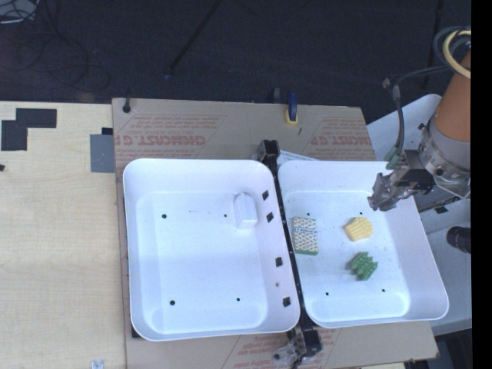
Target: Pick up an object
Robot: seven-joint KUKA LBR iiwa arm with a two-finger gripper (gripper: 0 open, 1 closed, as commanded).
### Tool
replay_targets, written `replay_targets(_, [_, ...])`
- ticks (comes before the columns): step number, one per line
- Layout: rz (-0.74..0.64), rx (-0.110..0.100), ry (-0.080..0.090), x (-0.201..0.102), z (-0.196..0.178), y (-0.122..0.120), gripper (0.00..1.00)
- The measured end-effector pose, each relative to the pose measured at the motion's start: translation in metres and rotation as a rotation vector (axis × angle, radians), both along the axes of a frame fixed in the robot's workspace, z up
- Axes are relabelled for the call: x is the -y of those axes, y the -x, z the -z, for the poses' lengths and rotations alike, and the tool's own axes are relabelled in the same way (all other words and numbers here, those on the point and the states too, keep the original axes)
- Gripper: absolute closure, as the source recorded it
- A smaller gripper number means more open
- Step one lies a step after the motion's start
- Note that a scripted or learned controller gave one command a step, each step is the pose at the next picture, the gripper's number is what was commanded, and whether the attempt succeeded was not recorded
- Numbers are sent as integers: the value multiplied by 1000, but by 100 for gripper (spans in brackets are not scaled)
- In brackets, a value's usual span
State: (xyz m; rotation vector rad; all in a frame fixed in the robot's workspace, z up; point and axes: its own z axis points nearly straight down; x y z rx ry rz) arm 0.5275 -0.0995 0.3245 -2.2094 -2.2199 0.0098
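Objects for picking lie in the right-hand white bin [430, 298], three of them, all apart from one another. Nearest the camera is a small green knobbly toy [361, 266], at about five o'clock from the bin's centre. Just beyond it, at roughly two o'clock from the green toy, sits a small yellow ridged piece [358, 228]. At nine o'clock from the yellow piece, close to the bin's left wall, lies a small rectangular packet with a pale top and a green patterned lower half [305, 235], lying flat.

The left-hand white bin [138, 283] touches the right one along a dark divider with clips. In it, toward one o'clock from its centre, rests a small white rounded object [245, 210], hard to make out against the white floor. Small dark holes dot the floors of both bins.

The claw [382, 196] hangs over the right bin at about one o'clock from the yellow piece, near it but apart, with nothing visible between its fingers; whether they are spread or closed I cannot tell. The grey arm with its orange band [455, 106] comes in from three o'clock, a cable looping above it.

Both bins stand on a brown cardboard sheet [200, 133] printed with reversed red lettering, laid on the pale wooden desk [54, 244]. A blue and yellow clamp [292, 108] grips the sheet's far edge at twelve o'clock.
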Motion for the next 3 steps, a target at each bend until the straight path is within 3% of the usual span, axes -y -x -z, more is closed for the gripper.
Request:
replay_targets(1, [-2, -1, -2, -80, 39, 55, 100])
replay_targets(2, [7, 4, 2, -53, 55, 53, 100])
replay_targets(3, [2, 5, 1, -84, 68, 52, 100])
